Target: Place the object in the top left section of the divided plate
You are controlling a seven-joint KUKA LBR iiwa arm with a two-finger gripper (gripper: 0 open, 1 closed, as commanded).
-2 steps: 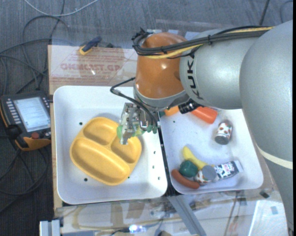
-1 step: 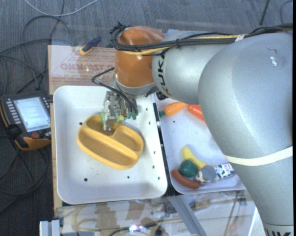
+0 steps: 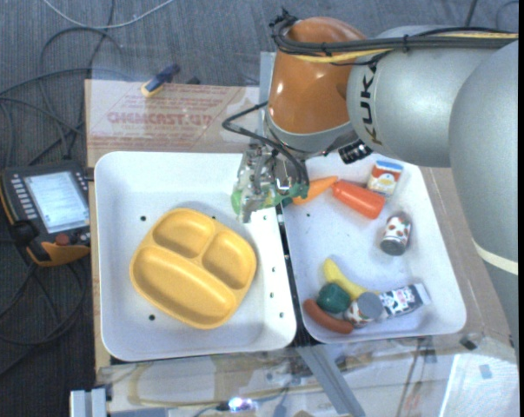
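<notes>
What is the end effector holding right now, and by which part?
The end effector appears to hold a carrot by its green leafy end, above the rims between the bins. The orange body sticks out to its right; the finger contact itself is blurred.

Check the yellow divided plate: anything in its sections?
Nothing lies in the yellow divided plate; all three sections show bare yellow. The gripper hangs past its upper right rim with something green at its fingers. What lies under the plate is covered.

Plenty of bare floor in the left bin (image 3: 122, 320) around the yellow divided plate (image 3: 194, 266); right bin (image 3: 444, 259) is cluttered with toys.
</notes>
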